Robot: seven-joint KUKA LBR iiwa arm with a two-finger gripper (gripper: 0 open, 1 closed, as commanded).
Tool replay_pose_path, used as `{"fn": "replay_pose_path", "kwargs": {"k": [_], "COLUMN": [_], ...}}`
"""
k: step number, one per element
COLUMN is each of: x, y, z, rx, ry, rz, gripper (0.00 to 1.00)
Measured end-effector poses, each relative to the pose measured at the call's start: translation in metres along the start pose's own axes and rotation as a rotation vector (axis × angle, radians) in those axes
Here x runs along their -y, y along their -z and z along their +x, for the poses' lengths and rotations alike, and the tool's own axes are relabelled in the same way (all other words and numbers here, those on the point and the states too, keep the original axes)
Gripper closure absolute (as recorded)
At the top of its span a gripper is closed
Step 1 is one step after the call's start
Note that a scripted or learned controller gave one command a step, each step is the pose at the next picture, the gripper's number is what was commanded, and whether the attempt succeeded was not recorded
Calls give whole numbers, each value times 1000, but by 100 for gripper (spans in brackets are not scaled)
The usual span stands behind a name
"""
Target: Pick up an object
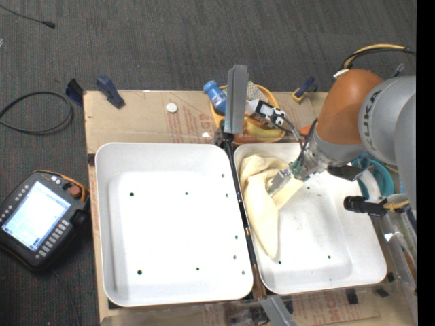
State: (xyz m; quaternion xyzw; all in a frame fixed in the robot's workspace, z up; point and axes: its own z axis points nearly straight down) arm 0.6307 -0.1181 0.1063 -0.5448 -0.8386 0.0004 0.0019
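Camera view, one frame. Two white bins side by side: left bin (170, 287) at centre-left, right bin (326, 263) at centre-right. One object counted in the bins: a pale yellow cloth (262, 212), crumpled along the left wall of the right bin, running from its upper left corner down toward the middle. One arm (353, 117) enters from the right, orange band above the wrist. One gripper (280, 180) sits low over the cloth's upper part, touching or just above the fabric; cannot tell if its fingers are apart or together. One teach pendant (37, 216) lies at the lower left of the frame, on the floor. Two blue clamps (109, 90) on the bench's top edge.
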Motion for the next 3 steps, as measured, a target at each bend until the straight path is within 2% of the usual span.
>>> {"fn": "replay_pose_path", "kwargs": {"k": [1,2,3], "x": [-23,-22,-39], "y": [-17,-9,80], "z": [18,19,58], "rx": [4,-1,1], "ry": [43,41,-187], "rz": [-1,2,2], "gripper": [0,100,100]}}
